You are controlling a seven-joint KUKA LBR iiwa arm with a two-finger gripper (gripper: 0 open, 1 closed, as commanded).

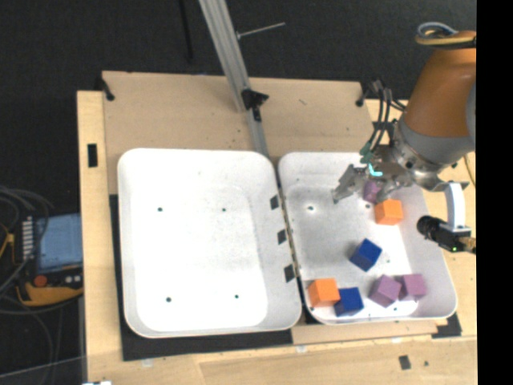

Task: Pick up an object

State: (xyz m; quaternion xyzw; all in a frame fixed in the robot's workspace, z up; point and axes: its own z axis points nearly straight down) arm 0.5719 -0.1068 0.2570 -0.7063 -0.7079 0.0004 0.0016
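Right bin [321, 215], my count: seven blocks. Two orange, two blue, three purple.

One purple block [372, 190] sits right at the gripper [361, 184], partly covered by it. I cannot tell whether it is between the fingers or just beneath them, and I cannot tell whether the fingers are spread or pressed together; they are too small and dark against the block.

An orange block [389, 212] lies just beside that purple one, toward the near side. A blue block [365, 254] stands alone mid-bin. Along the near wall: second orange block [324, 291] touching the second blue block [349, 301], then two purple blocks, one at [386, 289] and one at [414, 285], side by side.

The arm [439, 95] comes in from the right, its orange band above a grey wrist, cables trailing at its side. It covers the far right corner of the right bin.

Left bin [200, 239] shows a few dark specks on its floor. Black clips sit on the seam between the bins.

A slanted metal rail [232, 62] crosses from the top down to the seam. Both bins rest on a pale wooden bench [184, 111]; dark floor surrounds it. At the left, a blue box [60, 241] with cables.
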